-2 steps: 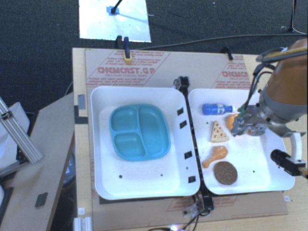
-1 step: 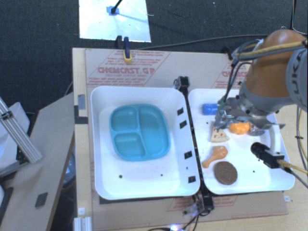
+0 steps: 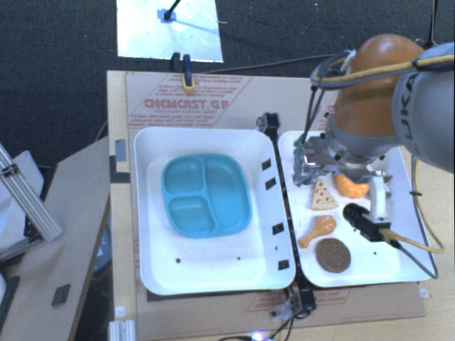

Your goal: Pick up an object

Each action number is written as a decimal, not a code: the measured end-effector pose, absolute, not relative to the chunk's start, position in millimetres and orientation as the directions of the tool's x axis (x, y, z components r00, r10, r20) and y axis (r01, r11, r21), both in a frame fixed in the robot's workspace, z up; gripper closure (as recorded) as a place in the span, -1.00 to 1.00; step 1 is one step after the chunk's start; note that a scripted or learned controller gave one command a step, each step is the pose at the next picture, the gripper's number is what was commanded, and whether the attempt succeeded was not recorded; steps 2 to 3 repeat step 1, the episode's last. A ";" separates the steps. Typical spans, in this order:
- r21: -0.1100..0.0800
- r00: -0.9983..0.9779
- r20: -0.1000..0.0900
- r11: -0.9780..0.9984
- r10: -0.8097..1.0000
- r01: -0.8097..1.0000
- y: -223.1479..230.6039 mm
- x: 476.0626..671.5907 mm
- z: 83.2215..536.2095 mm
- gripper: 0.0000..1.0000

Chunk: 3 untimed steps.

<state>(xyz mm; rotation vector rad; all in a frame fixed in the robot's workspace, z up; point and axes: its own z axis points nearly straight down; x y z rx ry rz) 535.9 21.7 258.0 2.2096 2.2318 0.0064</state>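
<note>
My gripper (image 3: 307, 168) hangs low over the far left part of the right bin (image 3: 393, 265), under the grey and orange wrist. Just in front of it lies a yellow pizza-slice toy (image 3: 323, 194), and an orange lump (image 3: 350, 186) sits to that toy's right, partly under the wrist. Nearer the front lie a tan drumstick toy (image 3: 318, 230) and a round brown patty (image 3: 333, 255). I see nothing between the gripper's parts.
The left bin (image 3: 153, 148) holds a blue divided plate (image 3: 206, 194). A black hinged divider (image 3: 277, 190) runs between the two bins. The arm's bulk covers the back right of the right bin.
</note>
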 end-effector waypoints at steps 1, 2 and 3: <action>0.002 -0.010 0.002 0.010 1.000 1.000 79.1 538.0 255.5 1.00; 0.002 -0.010 0.002 0.010 1.000 1.000 79.1 538.0 255.5 1.00; 0.002 -0.010 0.002 0.010 1.000 1.000 79.1 538.0 255.5 1.00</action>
